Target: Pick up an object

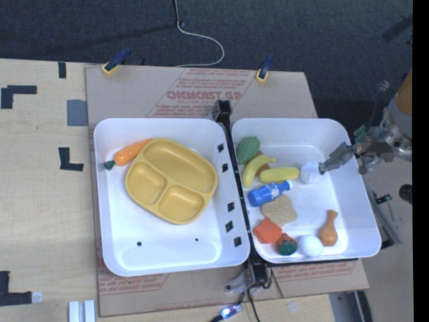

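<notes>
Pincer [334, 159] hung over the right bin [355, 210], grip state unclear (nothing visibly held); banana [279, 174] and other toys unpicked.

Two white bins stand side by side on a brown cardboard sheet [201, 96] with red print. The left bin [110, 247] and the right bin [355, 206] touch along a black strip [231, 180] in the middle. Two clamps with blue handles, one at the left [115, 61] and one at the right [264, 68], hold the far edge of the cardboard. A thin white cable [201, 35] lies on the dark carpet [301, 25] behind. The wooden bench [40, 200] at the left carries black marks.
</notes>
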`<state>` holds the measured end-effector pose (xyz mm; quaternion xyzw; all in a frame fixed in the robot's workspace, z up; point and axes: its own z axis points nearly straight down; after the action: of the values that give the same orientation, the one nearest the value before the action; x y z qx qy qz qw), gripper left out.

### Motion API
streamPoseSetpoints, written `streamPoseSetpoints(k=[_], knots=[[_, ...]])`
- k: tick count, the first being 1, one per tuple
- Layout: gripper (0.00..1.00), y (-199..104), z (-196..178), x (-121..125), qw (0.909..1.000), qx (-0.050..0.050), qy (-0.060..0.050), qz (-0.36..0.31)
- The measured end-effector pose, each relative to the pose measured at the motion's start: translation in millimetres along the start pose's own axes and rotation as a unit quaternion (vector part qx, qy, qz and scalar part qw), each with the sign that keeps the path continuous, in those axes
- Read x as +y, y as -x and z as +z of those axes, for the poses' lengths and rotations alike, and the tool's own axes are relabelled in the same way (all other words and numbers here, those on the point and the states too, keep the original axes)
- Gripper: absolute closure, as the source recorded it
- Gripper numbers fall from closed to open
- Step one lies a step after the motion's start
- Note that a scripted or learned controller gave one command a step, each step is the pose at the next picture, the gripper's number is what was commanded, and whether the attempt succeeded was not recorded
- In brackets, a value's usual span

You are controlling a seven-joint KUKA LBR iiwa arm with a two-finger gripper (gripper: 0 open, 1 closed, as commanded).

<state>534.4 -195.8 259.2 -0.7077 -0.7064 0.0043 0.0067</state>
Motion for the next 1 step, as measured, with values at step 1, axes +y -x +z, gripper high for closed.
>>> streamPoseSetpoints(k=[1], knots=[[0.00, -0.3, -5.4, 1.8, 1.0000, -0.001, 0.005, -0.002]])
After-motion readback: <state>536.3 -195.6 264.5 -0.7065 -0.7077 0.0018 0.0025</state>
